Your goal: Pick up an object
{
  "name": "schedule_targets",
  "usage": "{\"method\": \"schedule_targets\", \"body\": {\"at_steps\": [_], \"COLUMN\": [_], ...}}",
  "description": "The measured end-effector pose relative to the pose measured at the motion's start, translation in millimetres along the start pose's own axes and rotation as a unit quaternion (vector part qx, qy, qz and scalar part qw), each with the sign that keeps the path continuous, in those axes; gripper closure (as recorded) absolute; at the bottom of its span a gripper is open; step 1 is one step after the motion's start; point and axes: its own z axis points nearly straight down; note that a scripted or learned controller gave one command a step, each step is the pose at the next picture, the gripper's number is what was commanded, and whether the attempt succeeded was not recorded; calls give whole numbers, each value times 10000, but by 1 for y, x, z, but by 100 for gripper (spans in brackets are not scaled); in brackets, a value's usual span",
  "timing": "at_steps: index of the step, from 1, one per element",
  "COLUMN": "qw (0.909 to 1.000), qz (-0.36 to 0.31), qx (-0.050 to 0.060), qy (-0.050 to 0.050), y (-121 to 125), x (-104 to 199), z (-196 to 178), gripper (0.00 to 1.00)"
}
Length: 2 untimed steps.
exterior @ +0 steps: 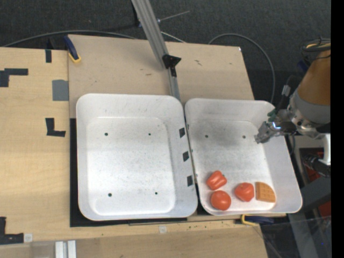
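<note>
Plywood (215,241) edges the near side of the bench, in front of two shallow white bins with rounded corners and speckled floors. At the near end of the right bin (226,122) lie three smooth red vegetables: a lumpy pepper (216,180), a round tomato (220,200) and another red piece (244,191), which touches a ridged tan waffle (265,192). Farther back, the floor lies bare. The gripper (263,134) hangs near that bin's right wall; whether its claw is wide or narrow cannot be told. The left bin (129,155) lies alongside.
</note>
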Motion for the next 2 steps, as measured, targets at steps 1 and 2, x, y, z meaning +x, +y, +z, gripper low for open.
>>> {"method": "schedule_targets", "body": {"at_steps": [1, 2], "qw": [10000, 10000], "qz": [5, -15], "qx": [6, 29], "qy": [1, 17], "y": [1, -6], "x": [0, 51], "z": [-40, -48], "gripper": [100, 100]}}
